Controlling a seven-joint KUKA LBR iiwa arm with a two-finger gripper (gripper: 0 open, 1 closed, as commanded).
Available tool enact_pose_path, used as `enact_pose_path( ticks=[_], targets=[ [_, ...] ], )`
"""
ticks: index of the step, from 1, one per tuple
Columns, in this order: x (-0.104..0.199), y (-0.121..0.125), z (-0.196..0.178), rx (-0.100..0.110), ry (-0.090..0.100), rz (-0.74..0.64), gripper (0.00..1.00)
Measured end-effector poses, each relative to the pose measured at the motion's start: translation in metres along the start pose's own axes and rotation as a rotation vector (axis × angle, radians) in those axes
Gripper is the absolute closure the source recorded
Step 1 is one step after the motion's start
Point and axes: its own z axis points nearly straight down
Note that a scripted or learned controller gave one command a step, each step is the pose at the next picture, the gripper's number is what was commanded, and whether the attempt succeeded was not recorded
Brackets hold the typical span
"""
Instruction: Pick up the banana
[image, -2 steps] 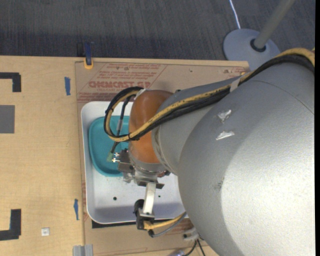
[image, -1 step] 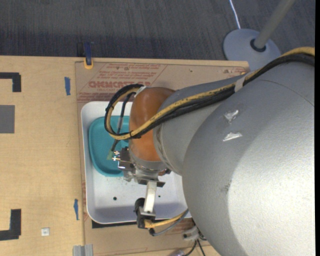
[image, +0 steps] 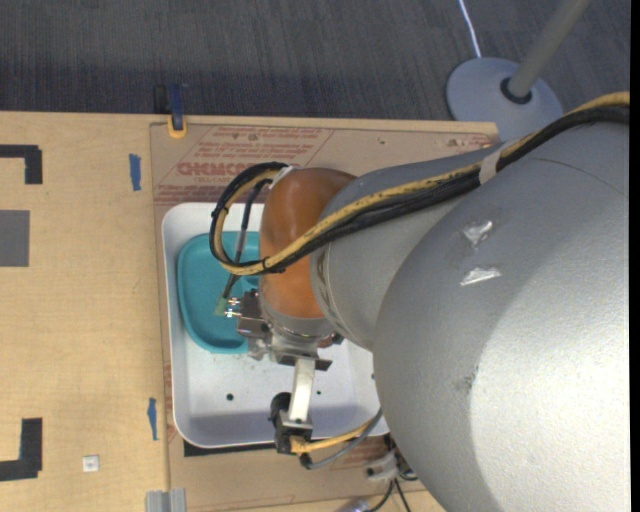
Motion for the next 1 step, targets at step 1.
enact_pose_path(
  ticks=[1],
  targets=[
    [-0.0017,0.001,0.0791,0.0,0.002,-0.362,1.0]
  ],
)
